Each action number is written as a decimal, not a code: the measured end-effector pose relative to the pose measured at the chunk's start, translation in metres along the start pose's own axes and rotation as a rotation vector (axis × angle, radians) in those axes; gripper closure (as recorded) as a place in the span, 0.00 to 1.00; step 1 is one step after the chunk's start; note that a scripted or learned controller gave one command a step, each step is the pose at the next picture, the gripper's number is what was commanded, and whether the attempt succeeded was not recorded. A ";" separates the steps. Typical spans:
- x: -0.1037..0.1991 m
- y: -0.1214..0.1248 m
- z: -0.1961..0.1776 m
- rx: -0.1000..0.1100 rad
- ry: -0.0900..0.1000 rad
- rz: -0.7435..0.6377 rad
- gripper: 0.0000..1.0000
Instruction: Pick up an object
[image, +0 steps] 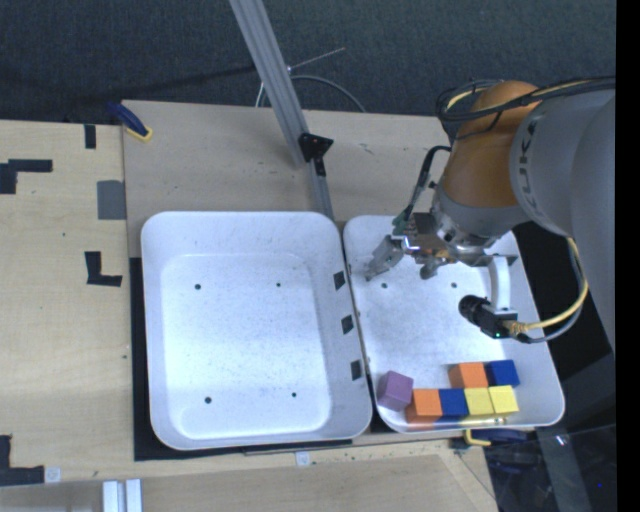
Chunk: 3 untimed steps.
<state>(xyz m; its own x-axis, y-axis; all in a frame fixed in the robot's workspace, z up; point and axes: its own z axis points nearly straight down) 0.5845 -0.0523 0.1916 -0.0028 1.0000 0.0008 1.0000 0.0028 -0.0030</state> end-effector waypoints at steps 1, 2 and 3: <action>0.004 -0.039 0.000 0.002 -0.001 0.004 0.00; 0.064 -0.052 0.000 0.001 0.001 -0.004 0.00; 0.143 -0.074 0.001 0.002 0.002 -0.007 0.00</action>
<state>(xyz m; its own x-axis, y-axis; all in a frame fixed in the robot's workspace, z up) 0.5105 0.0906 0.1912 -0.0098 0.9999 0.0031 0.9999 0.0098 -0.0048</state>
